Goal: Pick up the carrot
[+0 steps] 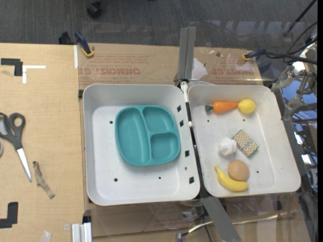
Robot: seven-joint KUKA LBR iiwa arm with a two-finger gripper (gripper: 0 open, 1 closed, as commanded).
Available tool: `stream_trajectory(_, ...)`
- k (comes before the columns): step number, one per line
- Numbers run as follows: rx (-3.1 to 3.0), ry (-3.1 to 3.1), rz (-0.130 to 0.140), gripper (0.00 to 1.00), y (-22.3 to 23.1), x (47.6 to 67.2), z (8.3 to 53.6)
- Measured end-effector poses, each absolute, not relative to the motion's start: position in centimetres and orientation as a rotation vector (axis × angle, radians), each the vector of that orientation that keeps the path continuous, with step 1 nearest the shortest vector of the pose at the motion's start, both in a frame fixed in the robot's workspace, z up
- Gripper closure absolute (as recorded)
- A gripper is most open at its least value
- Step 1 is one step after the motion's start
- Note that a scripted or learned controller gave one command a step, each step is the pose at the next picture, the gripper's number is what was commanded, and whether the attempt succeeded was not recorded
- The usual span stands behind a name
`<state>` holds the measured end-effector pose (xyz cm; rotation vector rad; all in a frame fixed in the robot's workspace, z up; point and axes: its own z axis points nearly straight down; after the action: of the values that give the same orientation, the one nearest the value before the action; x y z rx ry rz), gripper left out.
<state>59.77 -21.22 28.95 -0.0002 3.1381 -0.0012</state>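
Note:
The orange carrot point(224, 106) lies on its side in the far part of the right bin point(281, 150), its green end pointing left toward the divider between the bins. Its thick end almost touches a yellow lemon point(247, 106) on its right. Nothing covers the carrot, and bare bin floor lies in front of it.
In the right bin there are also a white crumpled lump point(227, 146), a small patterned block point(245, 142), a brown round fruit point(238, 170) and a banana point(229, 181). The left bin point(96, 150) holds a teal divided plate point(149, 135). Scissors point(17, 140) lie on the bench at far left.

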Motion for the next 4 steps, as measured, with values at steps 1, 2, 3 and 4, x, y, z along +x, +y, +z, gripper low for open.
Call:
stream_trajectory(1,0.764,3.044,-0.002,0.0,-17.4,62.8,27.3)
stream_trajectory(2,1.251,2.877,-0.002,0.0,-13.7,65.0,31.6)
stream_trajectory(3,1.591,2.708,-0.002,0.0,-9.4,65.3,23.2)
stream_trajectory(4,1.689,2.648,-0.003,0.0,-11.9,65.9,13.0)
